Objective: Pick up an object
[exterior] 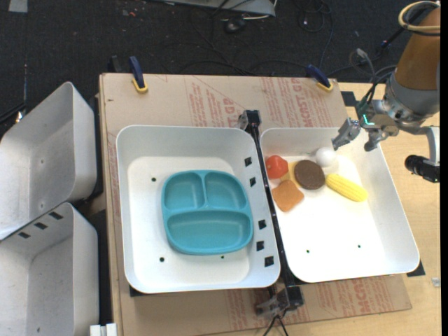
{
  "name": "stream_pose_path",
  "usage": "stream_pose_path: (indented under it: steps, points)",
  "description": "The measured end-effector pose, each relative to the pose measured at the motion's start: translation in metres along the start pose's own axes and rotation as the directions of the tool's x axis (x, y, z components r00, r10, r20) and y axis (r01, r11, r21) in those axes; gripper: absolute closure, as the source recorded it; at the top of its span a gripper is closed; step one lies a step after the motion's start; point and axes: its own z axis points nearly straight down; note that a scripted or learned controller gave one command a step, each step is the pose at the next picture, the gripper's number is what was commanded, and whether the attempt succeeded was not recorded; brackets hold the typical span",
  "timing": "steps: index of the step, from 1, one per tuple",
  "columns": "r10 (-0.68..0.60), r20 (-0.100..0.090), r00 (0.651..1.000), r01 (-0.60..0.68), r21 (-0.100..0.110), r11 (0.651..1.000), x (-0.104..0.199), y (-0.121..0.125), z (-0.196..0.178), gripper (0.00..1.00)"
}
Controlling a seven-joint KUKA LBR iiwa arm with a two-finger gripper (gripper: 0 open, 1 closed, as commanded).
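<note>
Glossy teal plastic tray (207,212); smooth white plastic bins (133,187); matt brown cardboard (203,96) beneath.

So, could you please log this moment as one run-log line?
gripper: open, above right bin's far edge, holding nothing | food cluster: white ball, brown disc, corn | left bin: teal tray

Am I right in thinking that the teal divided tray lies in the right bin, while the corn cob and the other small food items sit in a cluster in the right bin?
Not quite: the teal divided tray lies in the left bin, as the camera view shows. The rest holds: the corn cob and the other small food items sit in a cluster in the right bin.
</note>
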Motion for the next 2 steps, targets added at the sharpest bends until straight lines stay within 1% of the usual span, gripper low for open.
stream_pose_path:
  steps: [1,2]
  points:
    - [-0.001,0.001,1.0,0.001,-0.003,1.0,0.0,0.001,-0.002,0.0]
    - [-0.003,0.0,1.0,0.003,0.001,1.0,0.006,0.001,0.06,0.0]
